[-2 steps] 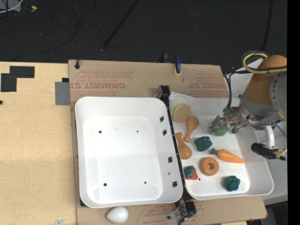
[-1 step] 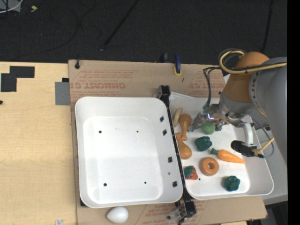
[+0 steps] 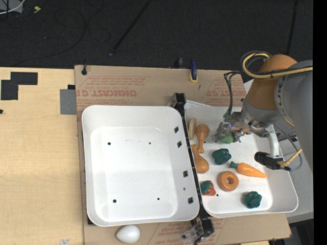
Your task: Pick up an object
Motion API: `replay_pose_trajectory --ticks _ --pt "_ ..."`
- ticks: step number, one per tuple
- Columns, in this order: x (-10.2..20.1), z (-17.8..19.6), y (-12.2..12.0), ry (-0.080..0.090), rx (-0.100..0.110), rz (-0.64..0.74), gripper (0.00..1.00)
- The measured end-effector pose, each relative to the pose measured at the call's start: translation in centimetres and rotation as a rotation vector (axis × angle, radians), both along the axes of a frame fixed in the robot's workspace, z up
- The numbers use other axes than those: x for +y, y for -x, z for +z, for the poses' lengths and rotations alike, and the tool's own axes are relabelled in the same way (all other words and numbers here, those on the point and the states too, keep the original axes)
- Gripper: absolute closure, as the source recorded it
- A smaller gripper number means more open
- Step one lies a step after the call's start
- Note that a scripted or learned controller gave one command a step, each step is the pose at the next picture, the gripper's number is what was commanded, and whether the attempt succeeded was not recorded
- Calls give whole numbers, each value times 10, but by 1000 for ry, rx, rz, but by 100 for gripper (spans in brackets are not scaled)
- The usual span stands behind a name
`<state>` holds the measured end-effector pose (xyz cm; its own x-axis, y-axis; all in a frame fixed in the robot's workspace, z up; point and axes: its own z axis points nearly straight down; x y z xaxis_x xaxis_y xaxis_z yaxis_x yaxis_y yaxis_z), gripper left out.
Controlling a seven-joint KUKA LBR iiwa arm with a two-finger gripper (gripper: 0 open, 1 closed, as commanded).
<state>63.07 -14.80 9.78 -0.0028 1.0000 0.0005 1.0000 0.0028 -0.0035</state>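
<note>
Gripper (image 3: 226,132) low in right bin (image 3: 286,200), upper middle, just above dark green lump (image 3: 221,156). Finger state: cannot tell, too small and cluttered. Something small and greenish at the tips, unclear whether held. Orange carrot (image 3: 250,170) right of that lump, orange ring (image 3: 228,180) below it, second green lump (image 3: 252,199) near front right corner. Tan wooden pieces (image 3: 200,147) along the divider, red-green item (image 3: 207,188) below them. White egg (image 3: 127,234) on bench (image 3: 41,162), just in front of left bin (image 3: 92,131).

The single fixed camera looked down at a slant from above the bench (image 3: 41,152), framing both white bins (image 3: 97,131) at moderate range.
</note>
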Motion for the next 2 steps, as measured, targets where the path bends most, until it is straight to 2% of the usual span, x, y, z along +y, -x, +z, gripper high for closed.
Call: replay_pose_trajectory --ticks 1,2 --pt "56 81 -14 0 -5 1 100" --pt "112 90 -13 0 -1 0 100"
